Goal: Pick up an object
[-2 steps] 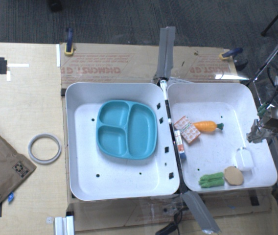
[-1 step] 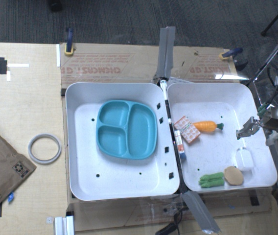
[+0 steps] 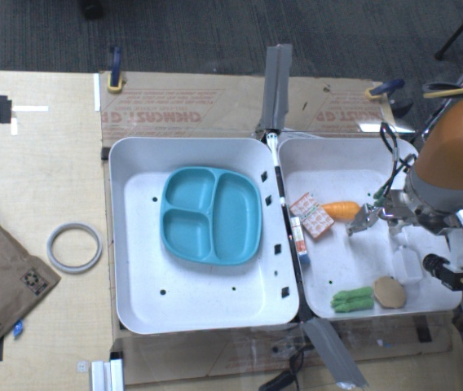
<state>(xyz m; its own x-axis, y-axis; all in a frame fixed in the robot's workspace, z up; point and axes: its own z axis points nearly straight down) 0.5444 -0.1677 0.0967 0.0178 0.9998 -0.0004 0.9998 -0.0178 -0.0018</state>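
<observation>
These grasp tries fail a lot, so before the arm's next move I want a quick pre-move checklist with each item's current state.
1. Gripper is over the right bin: ok.
2. Nearest target, the carrot, lies just beside the fingertips: ok.
3. Something held between the fingers: cannot tell.
4. Carrot has room around it: not ok, the small carton lies close against its left end.
5. Green pea pod and tan round piece lie apart from the gripper: ok.
6. Blue divided plate sits in the left bin, out of the way: ok.
</observation>
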